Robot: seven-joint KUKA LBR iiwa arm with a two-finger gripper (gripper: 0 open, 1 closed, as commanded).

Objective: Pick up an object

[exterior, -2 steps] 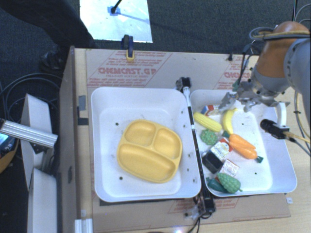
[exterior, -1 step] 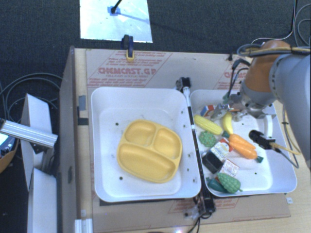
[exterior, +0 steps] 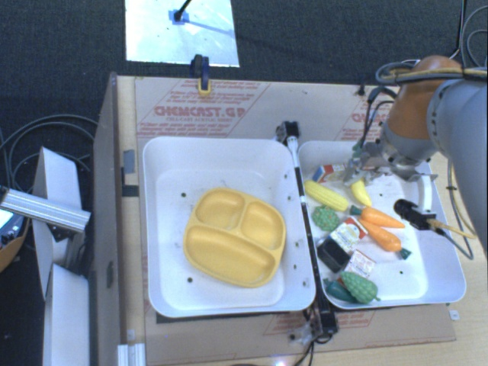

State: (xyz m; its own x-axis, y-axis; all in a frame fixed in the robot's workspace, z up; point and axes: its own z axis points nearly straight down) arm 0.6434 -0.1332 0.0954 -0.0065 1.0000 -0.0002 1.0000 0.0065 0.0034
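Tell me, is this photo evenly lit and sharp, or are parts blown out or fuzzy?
In the camera view, the shiny sheet on the dark floor glares pale; the two white bins look bright and nearly shadowless around the yellow tray; the arm at right is soft and slightly blurred, and the toy food is grainy.

Red print on the brown board (exterior: pixel 229 105) under the bins reads "CHEMCAST GP" — smaller lines are illegible.
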